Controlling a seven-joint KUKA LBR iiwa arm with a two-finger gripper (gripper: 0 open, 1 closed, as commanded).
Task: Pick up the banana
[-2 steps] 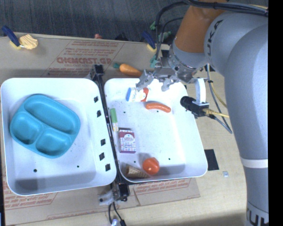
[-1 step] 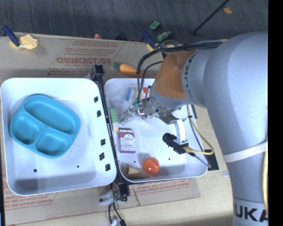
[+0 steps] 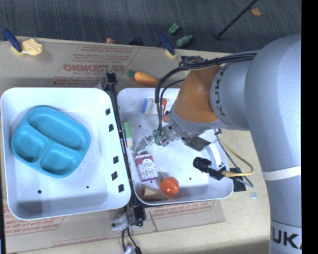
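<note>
My gripper (image 3: pixel 155 138) is low in the right bin (image 3: pixel 222 190), near its left-centre, pointing left from under the orange wrist band (image 3: pixel 199 97). Its tip sits just above a small red box (image 3: pixel 146 168) and right of a green stick-like item (image 3: pixel 127 133) by the left wall. A bit of green shows at the tip. The wrist and the grey arm (image 3: pixel 265 94) hide the bin's middle and right part. I cannot make out a banana among the visible items.
An orange-red ball (image 3: pixel 169 186) and a brown piece (image 3: pixel 153 194) lie at the right bin's near edge, and a blue-white packet (image 3: pixel 149 106) at its far side. A blue divided tray (image 3: pixel 50 140) lies in the left bin (image 3: pixel 21 205). A toy carrot (image 3: pixel 145 78) lies behind the bins.
</note>
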